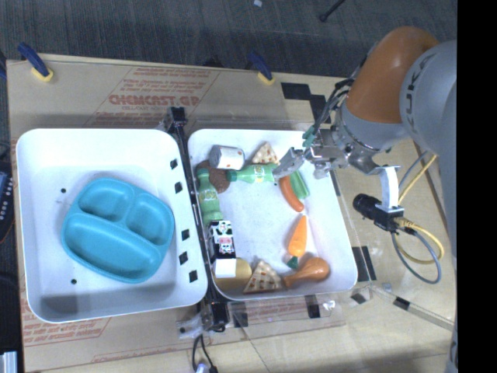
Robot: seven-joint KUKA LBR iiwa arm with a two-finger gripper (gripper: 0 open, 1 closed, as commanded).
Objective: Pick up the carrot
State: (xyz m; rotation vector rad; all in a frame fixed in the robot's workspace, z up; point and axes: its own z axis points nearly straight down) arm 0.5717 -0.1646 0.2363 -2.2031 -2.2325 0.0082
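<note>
The carrot (297, 237) lies in the right bin (338, 216) near its right wall, among bottles, pizza slices and other toy food. The left bin (31, 208) holds a blue tray (116, 227). The gripper (299, 165) hovers at the right bin's upper edge; its state cannot be told.

The hand (299, 165) hangs low over the right bin (338, 231), just above a carrot (291, 193). A second carrot (297, 237) lies nearer the front. A blue tray (116, 228) fills the left bin (31, 208).
</note>
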